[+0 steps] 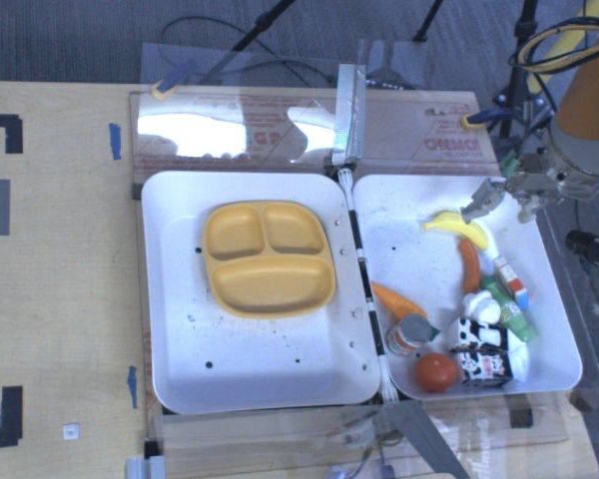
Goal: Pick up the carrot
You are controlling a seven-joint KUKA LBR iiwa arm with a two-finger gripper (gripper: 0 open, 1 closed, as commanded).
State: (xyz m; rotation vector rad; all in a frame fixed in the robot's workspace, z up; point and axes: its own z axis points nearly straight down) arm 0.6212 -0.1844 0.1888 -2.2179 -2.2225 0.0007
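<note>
The carrot (395, 299) is a short orange cone lying in the right bin (399, 218), close to the divider, with its tip pointing up-left. My gripper (502, 206) hangs over that bin's far right corner, well up and to the right of the carrot, just above a banana (459, 228). Its fingers are spread open with nothing between them.
Around the carrot lie a small can (409, 335), a red tomato (436, 372), a cow-patterned carton (484, 355), a green bottle (507, 309) and an orange-red sausage (468, 264). The left bin (170, 297) holds a yellow divided plate (270, 257).
</note>
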